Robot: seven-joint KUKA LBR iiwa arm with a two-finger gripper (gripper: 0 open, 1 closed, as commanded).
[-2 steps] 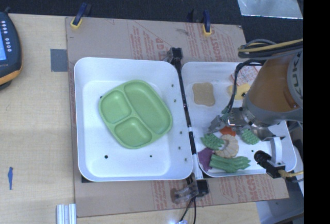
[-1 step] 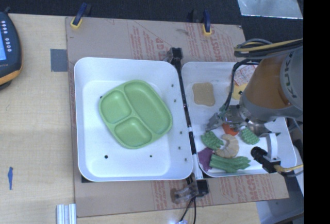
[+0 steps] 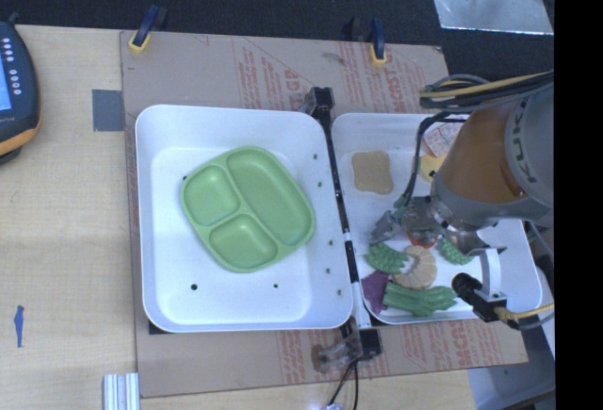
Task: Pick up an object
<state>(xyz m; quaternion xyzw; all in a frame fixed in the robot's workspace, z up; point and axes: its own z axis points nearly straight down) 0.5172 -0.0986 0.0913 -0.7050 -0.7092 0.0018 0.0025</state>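
The grey arm's hand (image 3: 413, 227) is down in the right shallow white bin (image 3: 528, 290), among the pile of small toy food pieces (image 3: 411, 278); whether it grips anything I cannot tell. Nothing looks lifted yet, so the pick seems undone. The green three-compartment plastic plate (image 3: 247, 207) lies in the left white bin (image 3: 160, 210).

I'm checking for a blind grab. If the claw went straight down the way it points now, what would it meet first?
Most likely the pile of toy food in the right bin. The claw hangs over the green and tan pieces there. Which piece comes first is unclear, since depth is hard to judge from above.
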